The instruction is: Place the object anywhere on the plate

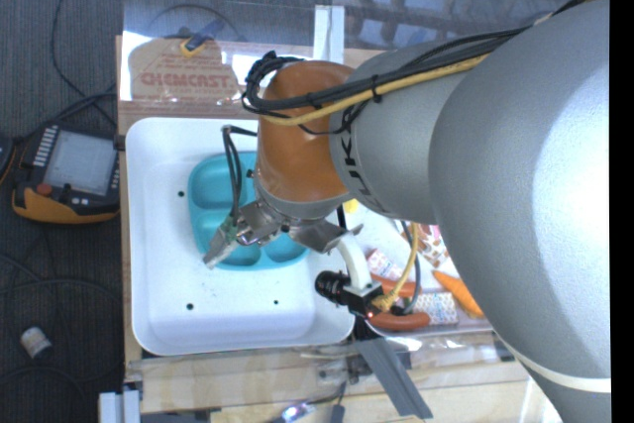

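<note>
A teal divided plate (210,196) lies in the left white bin (163,272), and the arm's orange wrist band covers its right part. My gripper (226,241) hangs low over the plate's front-left compartment, pointing down and to the left, its tip near the plate's front rim. A small green speck shows at the gripper, and I cannot tell what it is. The arm hides whatever may be in the gripper.
The right bin (436,337) holds several small items at its front: an orange carrot-like piece (458,292), a red piece (404,319) and printed packets (388,264). The big grey arm (495,163) covers most of that bin. A cardboard sheet (183,74) lies behind the left bin.
</note>
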